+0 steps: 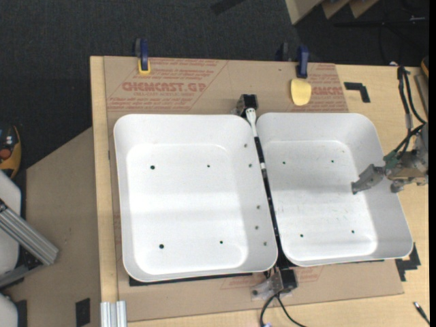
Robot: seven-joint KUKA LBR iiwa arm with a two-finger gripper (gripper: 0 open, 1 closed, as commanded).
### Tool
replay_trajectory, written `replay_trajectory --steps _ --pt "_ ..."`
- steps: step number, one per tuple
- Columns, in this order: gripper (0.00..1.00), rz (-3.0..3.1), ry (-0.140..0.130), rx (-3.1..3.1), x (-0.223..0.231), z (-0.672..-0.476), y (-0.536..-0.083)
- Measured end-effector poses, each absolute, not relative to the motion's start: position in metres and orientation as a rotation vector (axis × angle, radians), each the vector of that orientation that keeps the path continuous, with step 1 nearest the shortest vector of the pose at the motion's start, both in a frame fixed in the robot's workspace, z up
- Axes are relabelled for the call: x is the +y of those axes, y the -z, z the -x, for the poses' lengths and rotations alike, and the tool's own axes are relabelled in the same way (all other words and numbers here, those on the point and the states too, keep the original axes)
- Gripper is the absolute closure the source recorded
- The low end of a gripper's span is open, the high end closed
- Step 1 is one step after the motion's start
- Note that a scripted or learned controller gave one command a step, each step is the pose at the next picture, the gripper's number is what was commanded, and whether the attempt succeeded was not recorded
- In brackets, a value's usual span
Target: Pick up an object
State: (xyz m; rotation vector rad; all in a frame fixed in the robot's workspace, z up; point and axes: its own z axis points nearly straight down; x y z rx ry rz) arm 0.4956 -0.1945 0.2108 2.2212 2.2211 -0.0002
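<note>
Fingers (364, 178) on the gripper (355, 185) look pinched together to me: they read as one grey wedge with no gap I can make out and nothing between them, tip angled down and to the left over the right side of the right bin (381, 138). Going big to small: the tabletop is covered by a brown board (170, 80) with red printing along its far edge, sitting on dark carpet. On it are the two white bins side by side, the left bin (125, 182) a bit bigger in the view and the right one touching it along a thin black strip (263, 179) down the seam. The arm (411, 169) pokes in from the right edge just past the right bin's rim, with some dark cables (407, 101) hanging beside it. There's a black clip (247, 103) at the far end of the seam and another (283, 281) at the near end. Two blue clamps (142, 49) (302, 56) pin the board's far edge. As for something to pick, the one small thing I can spot is a yellow piece (300, 91) lying on the board just beyond the right bin's far rim, right under the right-hand clamp, well apart from the gripper.
</note>
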Motion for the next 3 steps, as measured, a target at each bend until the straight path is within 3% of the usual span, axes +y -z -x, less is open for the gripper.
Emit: replay_trajectory --steps 1,2,3 --pt "0.0 -2.201 -0.018 2.22 -0.13 -0.486 -0.372" --pt "1.0 -2.216 -0.004 2.219 -0.133 -0.486 -0.374" --pt "1.0 -2.219 0.004 2.233 -0.073 -0.515 -0.292"
